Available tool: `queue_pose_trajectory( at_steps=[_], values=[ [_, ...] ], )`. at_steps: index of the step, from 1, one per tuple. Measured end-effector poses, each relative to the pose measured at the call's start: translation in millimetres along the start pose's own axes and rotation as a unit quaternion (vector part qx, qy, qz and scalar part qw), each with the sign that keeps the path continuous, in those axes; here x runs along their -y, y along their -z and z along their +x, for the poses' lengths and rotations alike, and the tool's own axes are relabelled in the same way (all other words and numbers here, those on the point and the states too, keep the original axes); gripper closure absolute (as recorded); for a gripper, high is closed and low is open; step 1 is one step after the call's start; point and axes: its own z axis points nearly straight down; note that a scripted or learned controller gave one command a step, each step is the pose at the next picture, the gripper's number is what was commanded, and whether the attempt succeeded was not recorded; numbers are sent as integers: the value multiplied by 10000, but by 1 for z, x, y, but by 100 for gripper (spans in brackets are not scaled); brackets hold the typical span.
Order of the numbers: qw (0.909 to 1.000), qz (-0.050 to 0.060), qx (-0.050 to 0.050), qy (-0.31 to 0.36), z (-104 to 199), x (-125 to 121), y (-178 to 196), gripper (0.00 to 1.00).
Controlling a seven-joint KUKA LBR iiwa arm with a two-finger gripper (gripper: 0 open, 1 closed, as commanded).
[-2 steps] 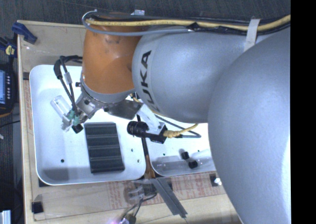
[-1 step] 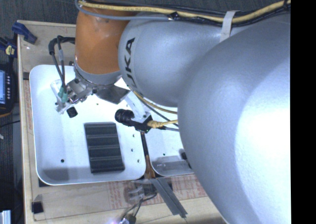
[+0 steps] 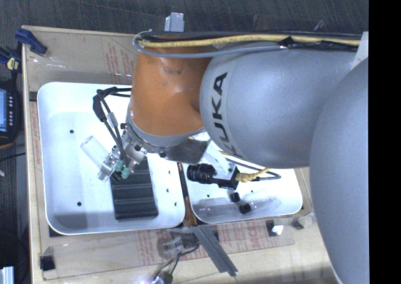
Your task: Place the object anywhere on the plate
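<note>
While you cannot tell how wide the gripper (image 3: 118, 168) stands, the clear tube (image 3: 94, 148) lies just up-left of its tip, long axis slanting toward it.

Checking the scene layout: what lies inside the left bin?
In the left bin, a dark ribbed block lies near the front wall, with the tool at its top edge. The arm hides the bin's right part.
</note>
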Motion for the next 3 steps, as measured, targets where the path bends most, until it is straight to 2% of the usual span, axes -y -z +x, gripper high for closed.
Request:
queue_pose_trajectory(
  at_steps=[1,2,3],
  values=[
    [9998,7,3,-194,-1,-67,-44,100],
    [9862,11,-3,-1657,33,-38,-18,100],
    [9912,8,-3,-1324,-9,10,-28,100]
  ],
)
